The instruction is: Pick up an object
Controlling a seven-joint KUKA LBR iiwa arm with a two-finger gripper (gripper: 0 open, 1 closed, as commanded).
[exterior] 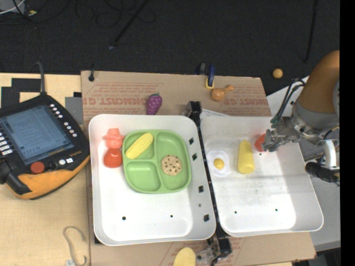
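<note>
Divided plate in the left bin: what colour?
Light green plate, clearest in the camera view.

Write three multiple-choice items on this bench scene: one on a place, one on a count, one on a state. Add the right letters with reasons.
1. Where does the cookie lie?
A. In the right bin
B. In a compartment of the green tray
C. On the cardboard behind the bins

2. How many things lie on the green tray?
A. Two
B. Four
C. None

3. How does the yellow bottle rest in the right bin?
A. Lying beside the fried egg
B. Stacked on top of the egg
C. Leaning against the bin's front wall

Answers: 1 B, the cookie sits in the tray's lower right compartment. 2 A, only the corn cob and the cookie lie on it. 3 A, the bottle lies on the bin floor just right of the egg.
</note>
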